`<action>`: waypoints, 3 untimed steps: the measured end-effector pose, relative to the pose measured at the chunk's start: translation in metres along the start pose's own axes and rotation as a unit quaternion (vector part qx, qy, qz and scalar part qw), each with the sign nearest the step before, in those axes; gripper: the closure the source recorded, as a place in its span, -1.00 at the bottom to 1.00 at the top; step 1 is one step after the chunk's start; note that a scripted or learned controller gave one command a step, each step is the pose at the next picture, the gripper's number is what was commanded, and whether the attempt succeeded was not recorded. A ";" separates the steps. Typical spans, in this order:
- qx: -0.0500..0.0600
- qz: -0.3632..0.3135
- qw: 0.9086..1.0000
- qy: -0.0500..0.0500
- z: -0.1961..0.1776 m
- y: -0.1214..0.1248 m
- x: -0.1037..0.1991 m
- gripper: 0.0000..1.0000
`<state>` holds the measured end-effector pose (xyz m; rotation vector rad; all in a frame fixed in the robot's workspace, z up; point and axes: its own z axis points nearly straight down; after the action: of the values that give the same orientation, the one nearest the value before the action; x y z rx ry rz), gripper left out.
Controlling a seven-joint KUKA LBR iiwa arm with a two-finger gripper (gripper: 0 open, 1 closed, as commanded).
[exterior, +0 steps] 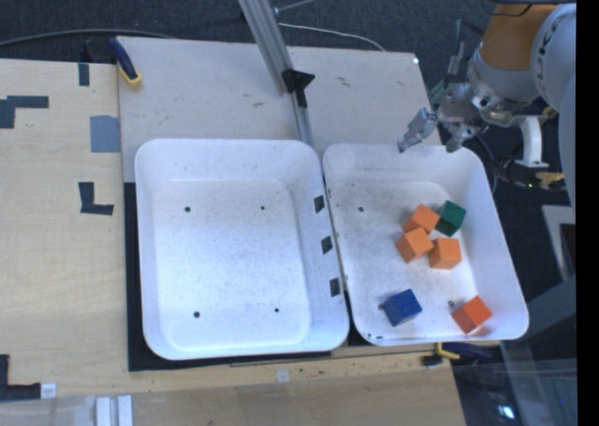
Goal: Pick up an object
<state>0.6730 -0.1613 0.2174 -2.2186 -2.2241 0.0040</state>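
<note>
The right bin point(374, 171) holds several small cubes. Three orange cubes point(423, 219) cluster near its middle right, with a green cube point(452, 217) touching them at the upper right. A blue cube point(401, 307) lies near the front edge, and another orange cube point(472, 314) sits in the front right corner. My gripper point(432, 132) hangs over the bin's back rim, well above and behind the cubes. Its two fingers are spread apart with nothing between them.
The left bin point(154, 227) stands beside the right one. A slanted metal rail point(267, 31) crosses the bench behind the bins. A blue and yellow clamp point(125, 61) sits at the bench's back left. Cables run along the right side.
</note>
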 end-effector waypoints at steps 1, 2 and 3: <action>0.004 0.002 1.000 0.002 0.035 -0.076 0.018 -1.00; -0.010 -0.001 1.000 -0.002 0.102 -0.089 -0.017 -1.00; 0.000 0.001 1.000 0.000 0.126 -0.134 0.015 -1.00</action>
<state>0.5385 -0.1471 0.0920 -2.2201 -2.2221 0.0024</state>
